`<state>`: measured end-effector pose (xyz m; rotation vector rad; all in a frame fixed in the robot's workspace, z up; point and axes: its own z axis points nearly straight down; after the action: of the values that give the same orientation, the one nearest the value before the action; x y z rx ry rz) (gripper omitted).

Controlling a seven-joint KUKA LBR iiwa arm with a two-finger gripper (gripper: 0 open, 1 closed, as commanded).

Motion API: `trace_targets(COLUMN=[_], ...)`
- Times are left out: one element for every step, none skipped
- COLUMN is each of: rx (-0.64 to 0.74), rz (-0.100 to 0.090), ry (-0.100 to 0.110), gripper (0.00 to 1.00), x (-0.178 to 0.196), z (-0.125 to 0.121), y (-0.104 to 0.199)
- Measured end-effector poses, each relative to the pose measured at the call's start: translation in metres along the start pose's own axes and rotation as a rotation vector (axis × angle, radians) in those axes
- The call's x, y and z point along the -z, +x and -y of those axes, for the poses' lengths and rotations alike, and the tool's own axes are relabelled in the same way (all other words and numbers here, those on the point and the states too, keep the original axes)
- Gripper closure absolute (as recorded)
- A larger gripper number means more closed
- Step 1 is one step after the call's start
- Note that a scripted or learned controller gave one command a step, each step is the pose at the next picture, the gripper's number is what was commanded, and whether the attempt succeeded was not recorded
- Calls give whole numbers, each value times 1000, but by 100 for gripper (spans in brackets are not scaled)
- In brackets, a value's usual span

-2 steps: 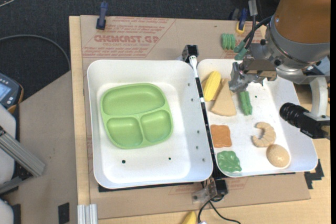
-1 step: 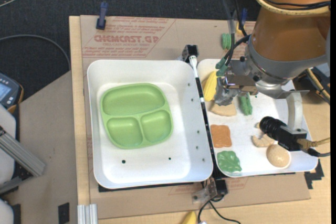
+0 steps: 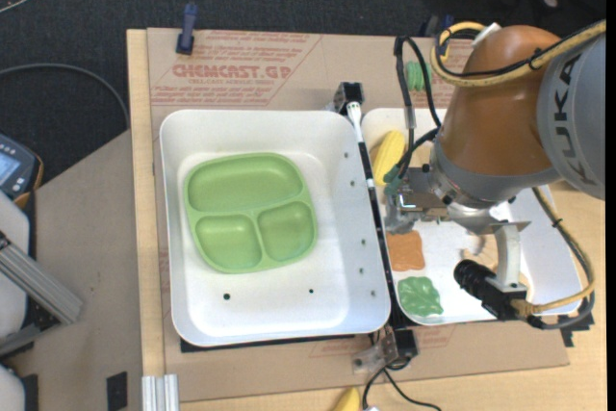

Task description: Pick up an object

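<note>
claw largely hidden under wrist, jaw state cannot be told, yellow corn partly covered in right bin, long axis diagonal, orange piece and green piece seen nearby

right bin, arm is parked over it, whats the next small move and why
Probably a short descent toward the orange piece, after centring over it. The arm's wrist hangs over the right bin, with the yellow corn, the orange piece and the green piece lying loose along the bin's left side.
</note>
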<state>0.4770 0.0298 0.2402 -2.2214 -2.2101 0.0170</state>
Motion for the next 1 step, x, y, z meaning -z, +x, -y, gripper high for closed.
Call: trace_targets(rx=[18], rz=[-9], ry=[-22], gripper=[100], x=[89], z=[-1], y=[106])
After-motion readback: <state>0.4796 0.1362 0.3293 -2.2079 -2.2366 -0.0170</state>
